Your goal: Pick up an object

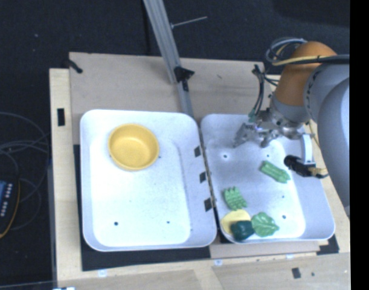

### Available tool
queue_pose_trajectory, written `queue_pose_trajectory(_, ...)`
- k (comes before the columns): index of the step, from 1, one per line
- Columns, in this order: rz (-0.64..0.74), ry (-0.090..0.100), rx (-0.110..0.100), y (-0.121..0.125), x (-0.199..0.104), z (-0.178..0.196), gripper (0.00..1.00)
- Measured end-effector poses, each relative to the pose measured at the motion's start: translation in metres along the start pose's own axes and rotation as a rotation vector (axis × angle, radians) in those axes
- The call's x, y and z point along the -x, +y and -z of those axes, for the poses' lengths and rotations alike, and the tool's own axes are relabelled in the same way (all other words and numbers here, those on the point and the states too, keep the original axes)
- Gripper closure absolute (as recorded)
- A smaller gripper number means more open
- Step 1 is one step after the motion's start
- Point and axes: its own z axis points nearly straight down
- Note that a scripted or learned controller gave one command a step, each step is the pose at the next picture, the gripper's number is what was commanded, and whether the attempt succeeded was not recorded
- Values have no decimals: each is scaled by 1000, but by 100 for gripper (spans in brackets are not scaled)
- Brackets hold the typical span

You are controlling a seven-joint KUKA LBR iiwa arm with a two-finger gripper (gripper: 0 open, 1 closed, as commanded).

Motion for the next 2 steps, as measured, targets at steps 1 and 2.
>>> queue_pose_trajectory(1, 0, -1, 5, 1, 1, 14, 100)
queue_pose_trajectory(2, 0, 0, 9, 2, 8, 75, 100)
